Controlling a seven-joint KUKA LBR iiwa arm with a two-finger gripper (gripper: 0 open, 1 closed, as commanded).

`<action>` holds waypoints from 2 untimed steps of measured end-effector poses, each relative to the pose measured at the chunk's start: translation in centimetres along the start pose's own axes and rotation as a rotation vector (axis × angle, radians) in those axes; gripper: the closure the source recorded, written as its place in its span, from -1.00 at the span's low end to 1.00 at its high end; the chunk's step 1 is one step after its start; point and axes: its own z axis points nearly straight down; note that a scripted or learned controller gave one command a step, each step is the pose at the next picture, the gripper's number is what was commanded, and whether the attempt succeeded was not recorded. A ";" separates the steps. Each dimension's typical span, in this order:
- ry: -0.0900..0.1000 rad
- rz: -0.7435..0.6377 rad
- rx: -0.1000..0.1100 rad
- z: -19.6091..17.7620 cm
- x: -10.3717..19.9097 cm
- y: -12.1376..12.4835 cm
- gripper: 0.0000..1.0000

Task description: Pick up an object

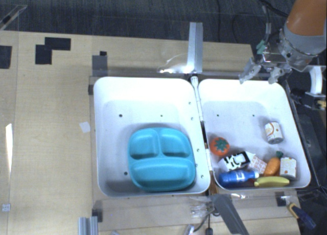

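The right bin (245,98) holds a small can (273,132), a red tomato-like toy (219,146), a black and white carton (236,160), a blue bottle (237,178), a yellow banana (272,181), an orange carrot (272,165) and a small box (288,167), all clustered near its front edge. My gripper (260,73) hangs open above the bin's far right rim, well away from the objects, with nothing between its fingers.
The left bin (110,101) contains a blue divided tray (161,158). A metal post (195,45) rises behind the bins' shared wall. Cables run across the dark floor behind the bench.
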 end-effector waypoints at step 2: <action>-0.003 0.017 -0.004 15.0 -8.8 -5.0 -1.00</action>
